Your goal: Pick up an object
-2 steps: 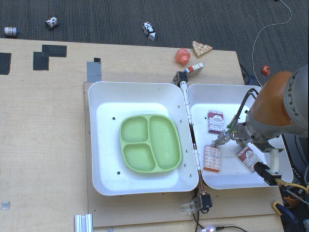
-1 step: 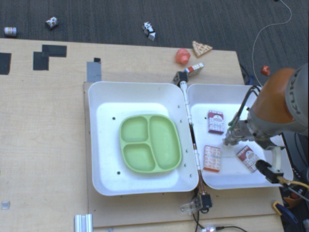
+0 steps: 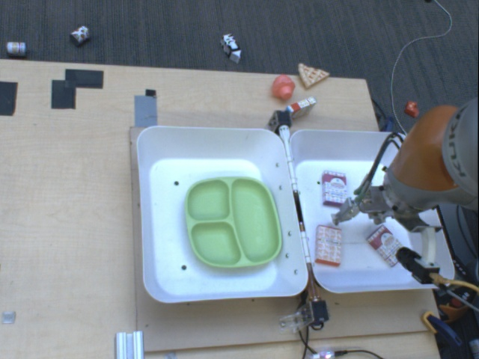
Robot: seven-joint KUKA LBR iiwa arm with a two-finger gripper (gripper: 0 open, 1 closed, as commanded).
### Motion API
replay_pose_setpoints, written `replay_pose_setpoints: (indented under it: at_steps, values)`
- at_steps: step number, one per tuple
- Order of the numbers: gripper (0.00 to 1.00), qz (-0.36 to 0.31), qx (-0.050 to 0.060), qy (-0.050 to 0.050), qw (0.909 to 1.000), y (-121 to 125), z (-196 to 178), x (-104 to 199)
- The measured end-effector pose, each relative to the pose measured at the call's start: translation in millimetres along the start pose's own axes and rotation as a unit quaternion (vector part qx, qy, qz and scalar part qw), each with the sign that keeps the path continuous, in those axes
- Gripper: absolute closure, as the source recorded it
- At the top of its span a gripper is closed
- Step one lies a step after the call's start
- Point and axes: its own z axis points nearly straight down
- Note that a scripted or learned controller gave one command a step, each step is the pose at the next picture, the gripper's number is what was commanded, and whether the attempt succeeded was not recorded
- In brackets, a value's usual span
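Three small red-and-white packets lie in the right bin (image 3: 419, 271). One packet (image 3: 334, 188) is toward the back, one (image 3: 328, 244) is at the front left, and one (image 3: 383, 244) lies tilted at the front right. My gripper (image 3: 343, 214) hangs low over the bin's middle, between the three packets, just above the front-left one and right of the back one. The grey arm with its orange band (image 3: 426, 152) reaches in from the right. I see nothing held in the gripper.
The left bin (image 3: 161, 155) holds a green three-compartment plate (image 3: 233, 222). Behind the bins lie a red ball (image 3: 283, 87), a pizza-slice toy (image 3: 313, 75) and a small tube (image 3: 303, 105). Cables run along the right edge.
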Motion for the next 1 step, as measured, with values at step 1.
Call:
replay_pose_setpoints:
  at_steps: [1]
  values:
    - [0.0,0.002,0.0,-0.001,1.0,-42.4,10.3,27.9]
